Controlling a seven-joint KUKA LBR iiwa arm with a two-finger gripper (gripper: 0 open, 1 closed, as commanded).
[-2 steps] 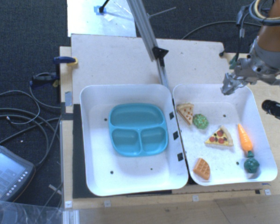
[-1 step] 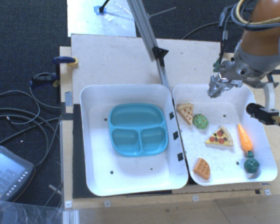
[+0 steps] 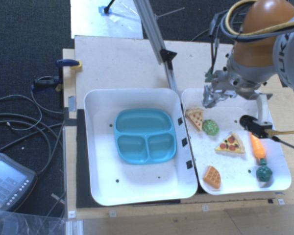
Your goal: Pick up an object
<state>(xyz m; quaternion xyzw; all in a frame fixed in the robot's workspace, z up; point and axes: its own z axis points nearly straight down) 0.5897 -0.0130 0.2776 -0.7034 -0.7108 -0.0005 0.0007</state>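
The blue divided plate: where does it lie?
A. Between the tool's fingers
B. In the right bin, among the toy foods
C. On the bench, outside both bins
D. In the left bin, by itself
D: the blue divided plate lies flat in the left bin, while the toy foods lie in the right bin.

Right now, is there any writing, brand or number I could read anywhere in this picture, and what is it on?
"UK": large dark letters on the grey robot arm, cut off by the picture's right edge, so the word is incomplete.
Handheld screen at lower left: its display shows a grid, too small and blurred to read.
Toy food, blue plate and white bins: no writing that I can make out.
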